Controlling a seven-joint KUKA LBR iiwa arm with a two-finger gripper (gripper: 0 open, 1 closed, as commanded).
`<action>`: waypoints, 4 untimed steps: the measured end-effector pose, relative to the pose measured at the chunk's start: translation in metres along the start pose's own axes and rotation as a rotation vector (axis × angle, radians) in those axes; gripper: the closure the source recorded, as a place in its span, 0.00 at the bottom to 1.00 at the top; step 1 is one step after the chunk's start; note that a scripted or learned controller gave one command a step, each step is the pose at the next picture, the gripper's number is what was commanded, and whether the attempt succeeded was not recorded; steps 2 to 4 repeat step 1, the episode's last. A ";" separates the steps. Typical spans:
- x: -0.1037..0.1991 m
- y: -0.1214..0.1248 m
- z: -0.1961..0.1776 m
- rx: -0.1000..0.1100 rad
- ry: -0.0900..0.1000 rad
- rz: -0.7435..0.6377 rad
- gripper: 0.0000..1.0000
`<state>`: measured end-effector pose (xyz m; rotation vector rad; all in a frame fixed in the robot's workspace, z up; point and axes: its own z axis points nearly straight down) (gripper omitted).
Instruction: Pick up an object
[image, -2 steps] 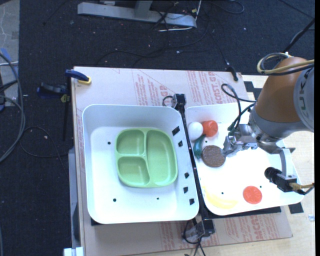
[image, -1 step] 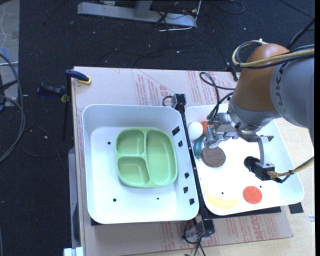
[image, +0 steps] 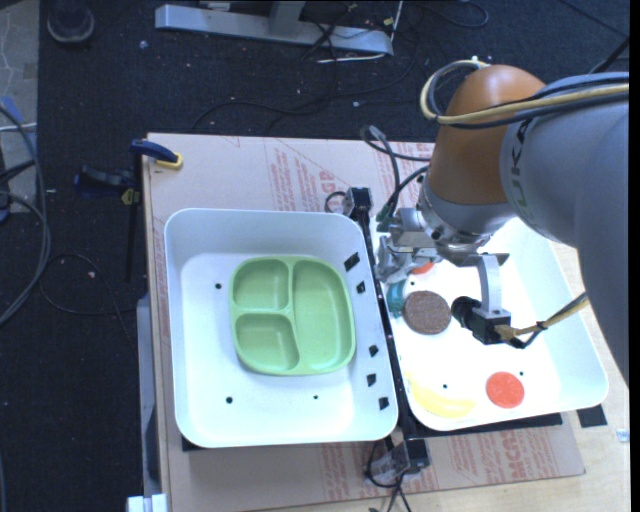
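Claw (image: 400, 268) state I can't tell; it hovers in my right bin (image: 560, 300) over a brown disc (image: 428, 312), near a red disc (image: 505, 389) and banana (image: 440, 400). Left bin (image: 200, 300) holds a green divided plate (image: 293, 315).

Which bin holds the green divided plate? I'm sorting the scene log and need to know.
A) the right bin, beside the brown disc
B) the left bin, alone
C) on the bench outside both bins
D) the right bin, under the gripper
B: the green divided plate lies flat in the left bin with nothing else around it, while the brown disc, red disc and yellow piece lie in the right bin.
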<state>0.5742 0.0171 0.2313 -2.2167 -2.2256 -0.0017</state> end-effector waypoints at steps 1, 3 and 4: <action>0.050 0.019 0.010 0.002 -0.001 0.001 1.00; 0.050 0.019 0.010 0.002 -0.001 0.001 1.00; 0.050 0.019 0.010 0.002 -0.001 0.001 1.00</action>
